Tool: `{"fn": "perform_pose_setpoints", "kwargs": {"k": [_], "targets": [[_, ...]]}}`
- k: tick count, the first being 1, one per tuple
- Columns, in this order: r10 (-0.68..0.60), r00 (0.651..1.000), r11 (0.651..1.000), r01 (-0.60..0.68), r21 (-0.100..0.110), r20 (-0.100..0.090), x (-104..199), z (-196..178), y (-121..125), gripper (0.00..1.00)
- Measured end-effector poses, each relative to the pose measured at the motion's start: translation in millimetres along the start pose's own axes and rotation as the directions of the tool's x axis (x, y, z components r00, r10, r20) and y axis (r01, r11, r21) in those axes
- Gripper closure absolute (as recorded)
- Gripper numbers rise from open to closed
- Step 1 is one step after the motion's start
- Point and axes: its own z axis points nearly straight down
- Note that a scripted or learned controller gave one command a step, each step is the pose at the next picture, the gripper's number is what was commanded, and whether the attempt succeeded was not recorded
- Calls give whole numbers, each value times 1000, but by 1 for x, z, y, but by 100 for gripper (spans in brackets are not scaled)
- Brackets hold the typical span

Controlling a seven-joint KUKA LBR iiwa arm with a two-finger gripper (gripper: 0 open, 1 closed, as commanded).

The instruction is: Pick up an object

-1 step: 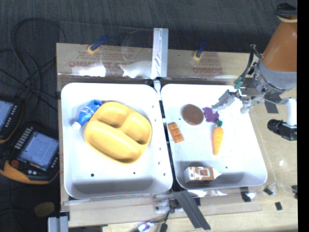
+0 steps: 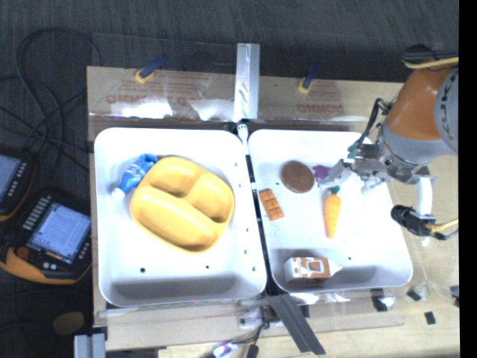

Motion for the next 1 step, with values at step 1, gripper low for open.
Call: {"fn": "perform_pose_setpoints", "kwargs": {"k": [1], "targets": [[-83,997,996,83,-12,0,-25,82,-16,0]]}}
